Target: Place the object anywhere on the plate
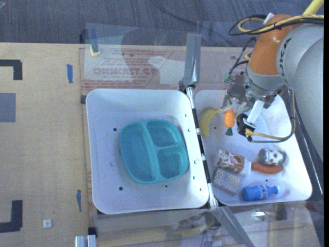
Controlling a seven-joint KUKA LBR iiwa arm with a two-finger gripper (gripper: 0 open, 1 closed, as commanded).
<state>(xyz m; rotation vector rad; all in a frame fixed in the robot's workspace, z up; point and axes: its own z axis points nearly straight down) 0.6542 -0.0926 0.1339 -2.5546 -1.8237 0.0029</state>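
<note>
A teal plate (153,151) with three compartments lies in the middle of the left bin (103,112). In the right bin (293,133), my gripper (232,107) hangs over the upper left part. An orange carrot (229,119) with a small green end sits directly at the gripper's tip, touching or nearly touching it. The wrist hides whether the carrot is gripped. A yellow banana-shaped piece (207,122) lies just left of the carrot, against the wall between the bins.
The near half of the right bin holds a brown box (231,161), a checkered packet (226,181), a blue bottle (259,192), a red sausage (267,168) and a small grey-and-white item (271,155). The arm covers the bin's upper right corner.
</note>
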